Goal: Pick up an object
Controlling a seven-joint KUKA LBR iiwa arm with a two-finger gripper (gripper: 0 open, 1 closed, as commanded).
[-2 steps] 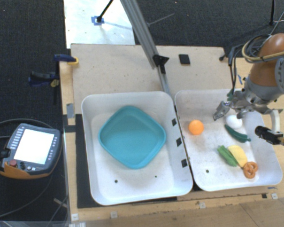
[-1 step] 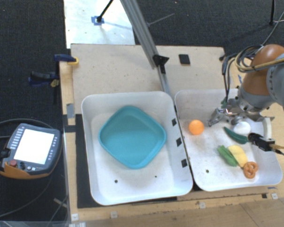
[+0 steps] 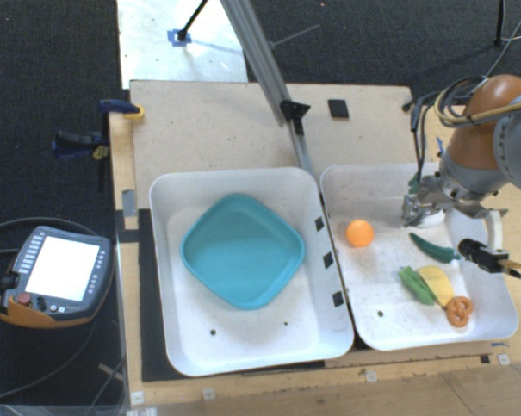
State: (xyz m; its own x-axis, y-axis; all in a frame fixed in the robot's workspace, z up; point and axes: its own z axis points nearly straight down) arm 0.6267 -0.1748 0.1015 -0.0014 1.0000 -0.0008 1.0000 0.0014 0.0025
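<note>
Orange ball [image 3: 360, 233] sits in right bin [image 3: 369, 327], left of claw [image 3: 420, 207], apart from it; looks light, smooth, likely to roll, best pinched across its middle. Claw state can't tell, tips blurred against bin. Green pepper [image 3: 433, 248] lies just near of claw

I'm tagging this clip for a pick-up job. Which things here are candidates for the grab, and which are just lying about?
Job:
gripper
orange ball
green pepper
green pod
banana
pretzel

Lying about:
blue dish
handheld controller
clamp
black block
</note>
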